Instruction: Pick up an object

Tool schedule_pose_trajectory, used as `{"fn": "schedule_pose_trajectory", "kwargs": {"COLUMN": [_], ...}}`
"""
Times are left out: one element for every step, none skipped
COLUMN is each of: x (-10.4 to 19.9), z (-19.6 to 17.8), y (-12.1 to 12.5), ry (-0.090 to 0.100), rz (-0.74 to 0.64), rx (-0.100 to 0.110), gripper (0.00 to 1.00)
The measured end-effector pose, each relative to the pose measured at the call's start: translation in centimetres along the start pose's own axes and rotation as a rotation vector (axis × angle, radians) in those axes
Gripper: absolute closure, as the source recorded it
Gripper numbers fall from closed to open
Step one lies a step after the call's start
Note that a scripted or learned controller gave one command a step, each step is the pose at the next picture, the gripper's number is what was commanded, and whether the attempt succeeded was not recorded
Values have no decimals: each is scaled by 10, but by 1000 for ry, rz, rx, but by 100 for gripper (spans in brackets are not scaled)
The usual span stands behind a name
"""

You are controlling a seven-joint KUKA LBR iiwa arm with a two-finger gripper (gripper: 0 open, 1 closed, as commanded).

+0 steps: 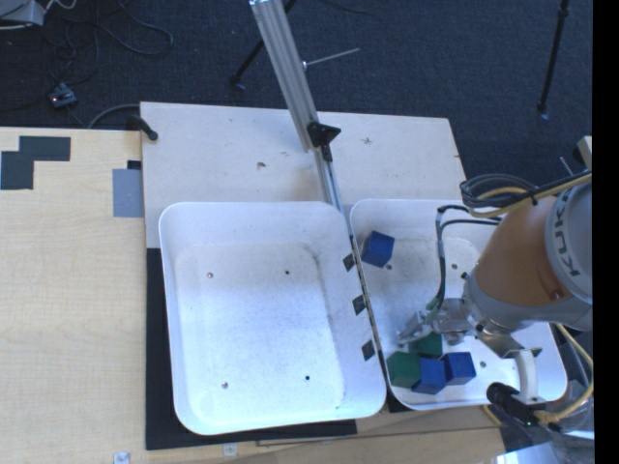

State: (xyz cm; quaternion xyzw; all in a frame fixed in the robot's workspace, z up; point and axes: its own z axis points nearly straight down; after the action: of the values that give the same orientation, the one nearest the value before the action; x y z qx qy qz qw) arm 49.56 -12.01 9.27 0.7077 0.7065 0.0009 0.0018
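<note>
Nearest the camera, at the front of the right bin (542,387), lies a cluster of blocks: a green block (403,367), a blue block (429,376) touching it, and a second blue block (460,366) just beside that. The jaws (423,329) hang directly over this cluster, above another green block (428,344); whether they are apart or together I cannot tell. The arm (527,259) reaches in from the right. Farther back in the same bin, a lone blue cube (377,249) sits near the divider. The left bin (193,230) lies alongside on the tabletop (232,153).
</note>
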Motion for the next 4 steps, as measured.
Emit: {"fn": "schedule_pose_trajectory", "kwargs": {"x": [-7,-8,-8,16], "z": [0,-9,-9,2], "y": [8,7,7,107], "ry": [3,4,4,1], "rz": [0,6,12,-5], "rx": [4,5,5,0], "gripper": [0,100,0,0]}}
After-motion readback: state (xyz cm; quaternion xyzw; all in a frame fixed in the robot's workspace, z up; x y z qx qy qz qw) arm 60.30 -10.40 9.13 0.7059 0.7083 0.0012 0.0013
